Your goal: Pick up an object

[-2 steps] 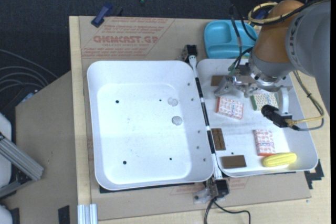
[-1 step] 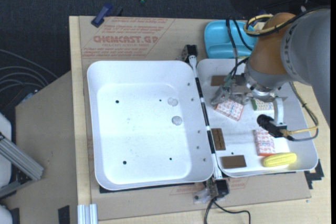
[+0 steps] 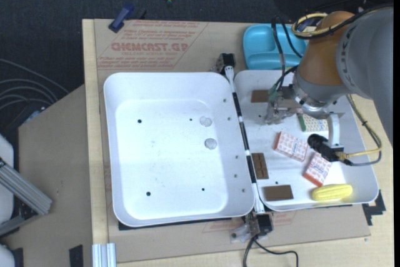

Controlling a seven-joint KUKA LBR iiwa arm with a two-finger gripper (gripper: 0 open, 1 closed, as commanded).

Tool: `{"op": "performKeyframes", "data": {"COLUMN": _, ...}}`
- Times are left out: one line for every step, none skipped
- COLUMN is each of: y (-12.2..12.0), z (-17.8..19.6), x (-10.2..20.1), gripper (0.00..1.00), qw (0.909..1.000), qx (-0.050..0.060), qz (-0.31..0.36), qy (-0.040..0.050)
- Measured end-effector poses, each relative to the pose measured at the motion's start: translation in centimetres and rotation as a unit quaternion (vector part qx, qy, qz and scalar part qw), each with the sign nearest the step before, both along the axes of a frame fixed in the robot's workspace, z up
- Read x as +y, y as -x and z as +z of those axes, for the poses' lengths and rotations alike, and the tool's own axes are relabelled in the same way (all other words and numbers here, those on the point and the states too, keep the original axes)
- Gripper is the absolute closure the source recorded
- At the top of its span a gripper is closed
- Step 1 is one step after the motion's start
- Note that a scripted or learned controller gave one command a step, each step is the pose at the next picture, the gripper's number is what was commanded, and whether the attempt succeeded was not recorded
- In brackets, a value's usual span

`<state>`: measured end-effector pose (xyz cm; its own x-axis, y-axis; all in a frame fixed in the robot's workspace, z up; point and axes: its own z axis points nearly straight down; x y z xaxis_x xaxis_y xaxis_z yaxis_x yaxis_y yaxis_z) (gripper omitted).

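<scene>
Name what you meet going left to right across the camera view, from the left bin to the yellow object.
left bin → brown strip → red-and-white packet → yellow object

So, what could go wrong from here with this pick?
The hand sits over a bare-looking patch of the right bin, so it may come up with nothing. The brown card beside it lies flat on the floor of the bin and may be hard to grip.
</scene>
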<state>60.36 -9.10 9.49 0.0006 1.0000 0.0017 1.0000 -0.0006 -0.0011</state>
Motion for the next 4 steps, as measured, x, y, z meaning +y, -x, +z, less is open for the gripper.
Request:
{"op": "performKeyframes", "data": {"y": 0.0, "z": 0.0, "x": 0.0, "gripper": 0.0, "qw": 1.0, "qx": 0.0, "qz": 0.0, "qy": 0.0}}
{"op": "performKeyframes", "data": {"y": -6.3, "z": -1.0, "x": -0.3, "gripper": 0.0, "qw": 1.0, "qx": -0.001, "qz": 0.001, "qy": 0.0011}}
{"op": "performKeyframes", "data": {"y": -6.4, "z": 0.1, "x": -0.3, "gripper": 1.0, "qw": 1.0, "qx": -0.002, "qz": 0.001, "qy": 0.0017}}
{"op": "performKeyframes", "data": {"y": -2.6, "z": 11.9, "x": 5.0, "gripper": 1.0, "qw": 1.0, "qx": -0.002, "qz": 0.001, "qy": 0.0006}}
